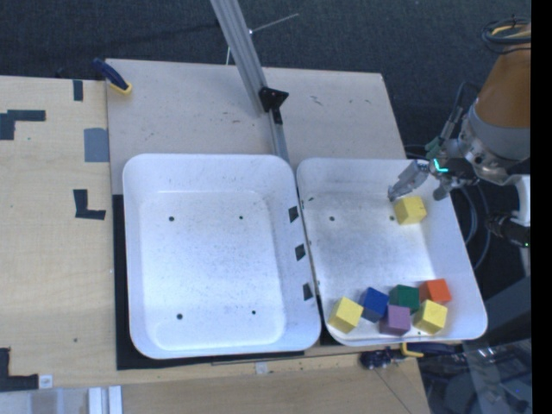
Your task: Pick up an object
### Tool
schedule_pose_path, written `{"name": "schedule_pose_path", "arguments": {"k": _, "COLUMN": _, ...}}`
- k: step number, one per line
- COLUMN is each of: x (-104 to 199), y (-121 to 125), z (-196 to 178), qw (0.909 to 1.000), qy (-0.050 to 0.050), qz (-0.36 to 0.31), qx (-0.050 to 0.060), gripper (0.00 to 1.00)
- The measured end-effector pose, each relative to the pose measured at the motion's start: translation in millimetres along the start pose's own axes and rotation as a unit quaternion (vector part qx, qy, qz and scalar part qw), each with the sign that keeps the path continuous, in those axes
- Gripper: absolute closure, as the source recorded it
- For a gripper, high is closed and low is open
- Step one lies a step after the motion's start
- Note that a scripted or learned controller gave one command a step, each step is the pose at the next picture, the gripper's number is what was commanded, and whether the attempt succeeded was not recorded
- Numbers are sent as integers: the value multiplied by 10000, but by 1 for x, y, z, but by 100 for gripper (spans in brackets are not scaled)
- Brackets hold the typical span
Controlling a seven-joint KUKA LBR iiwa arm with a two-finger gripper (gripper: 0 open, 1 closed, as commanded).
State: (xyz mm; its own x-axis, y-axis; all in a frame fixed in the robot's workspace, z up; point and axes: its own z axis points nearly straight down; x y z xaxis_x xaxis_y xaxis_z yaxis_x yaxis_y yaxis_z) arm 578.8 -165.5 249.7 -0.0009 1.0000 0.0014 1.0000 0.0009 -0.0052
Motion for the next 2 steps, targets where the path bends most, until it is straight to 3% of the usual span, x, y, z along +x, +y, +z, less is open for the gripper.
{"name": "schedule_pose_path", "arguments": {"k": 1, "x": 0, "y": 1, "z": -2, "qw": 10000, "qy": -4, "qz": -7, "qx": -19, "gripper": 0}}
{"name": "schedule_pose_path", "arguments": {"k": 2, "x": 2, "y": 10, "z": 55, "qw": 10000, "qy": -8, "qz": -4, "qx": 6, "gripper": 0}}
